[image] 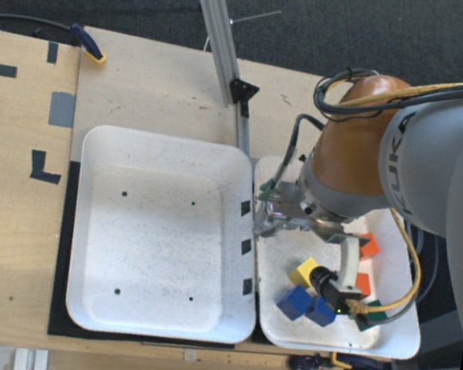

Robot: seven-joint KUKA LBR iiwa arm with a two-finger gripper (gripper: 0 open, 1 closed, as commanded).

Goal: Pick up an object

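Beneath the jaws sits one bin's (395,332) wall; their state cannot be told. A yellow block (303,270) and blue blocks (293,304) lie near them, not touching.

Light was bright, even and diffuse, falling from overhead. The left bin (168,148) at 8 o'clock read clean white without glare. A soft sheen lay on the orange band (351,146) at 2 o'clock. The gripper (272,215), toward 4 o'clock, sat in soft shade, its detail muddy. The whole frame was slightly grainy.
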